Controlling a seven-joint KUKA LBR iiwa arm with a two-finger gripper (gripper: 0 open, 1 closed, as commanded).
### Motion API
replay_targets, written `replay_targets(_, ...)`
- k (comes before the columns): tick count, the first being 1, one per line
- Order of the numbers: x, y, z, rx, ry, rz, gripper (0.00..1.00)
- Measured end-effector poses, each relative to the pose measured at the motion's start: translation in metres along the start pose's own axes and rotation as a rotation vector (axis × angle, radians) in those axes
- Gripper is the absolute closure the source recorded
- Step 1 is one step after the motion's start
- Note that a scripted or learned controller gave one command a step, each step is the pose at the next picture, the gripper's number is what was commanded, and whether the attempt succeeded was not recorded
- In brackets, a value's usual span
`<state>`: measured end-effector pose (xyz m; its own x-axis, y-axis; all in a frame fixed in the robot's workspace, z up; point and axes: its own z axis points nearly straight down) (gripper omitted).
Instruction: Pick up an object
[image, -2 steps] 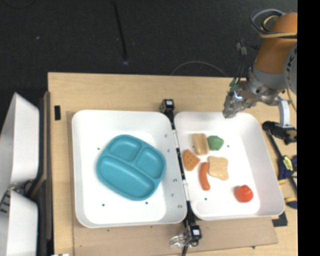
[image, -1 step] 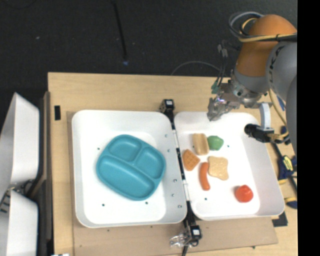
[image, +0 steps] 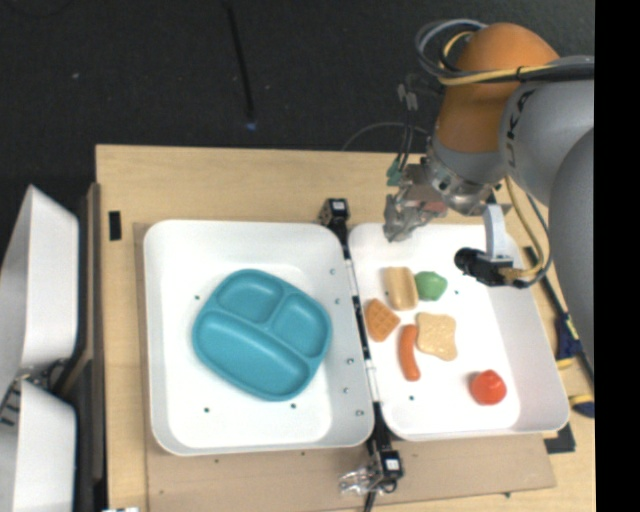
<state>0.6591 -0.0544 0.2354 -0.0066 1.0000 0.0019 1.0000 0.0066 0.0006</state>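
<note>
Dark floor surrounds a pale wooden worktop (image: 120, 190) carrying two shallow white bins side by side. No brand, label or readable writing shows on anything.

Left bin (image: 170, 400): one teal divided plate (image: 262, 333), three compartments, lying flat near the bin's middle, slightly turned.

Right bin (image: 530, 385): six small items.
- tan bread-like block (image: 400, 287), upright in view, near the bin's upper left
- green rounded piece (image: 431, 285), just beside the tan block on its right, touching or nearly so
- orange waffle-like piece (image: 381, 319), below and left of the block, close to the bin's left wall
- orange-red sausage shape (image: 409, 352), lying lengthwise, between the waffle piece and the cracker
- pale tan lobed cracker shape (image: 437, 335), just right of the sausage
- red rounded piece (image: 488, 387), alone, well apart toward the lower right

Gripper (image: 398, 228) hangs over the right bin's upper left corner, at the far rim. Fingers point down; too blurred and dark to tell whether they are spread or pressed together. Nothing is seen between them. Nearest item is the tan block, below the fingers in view and apart from them; the green piece is next nearest.

Grey arm with orange band (image: 490, 90) comes in from upper right. A black fitting (image: 483, 264) on a white bracket sits over the bin's upper right. Cables loop around the wrist. Small black clamps stand at the seam between bins, far (image: 334, 212) and near (image: 383, 464).
</note>
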Motion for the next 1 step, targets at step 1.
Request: replay_targets(1, 0.0426, 0.0032, -0.0025, -0.001, 0.000, 0.000, 1.00)
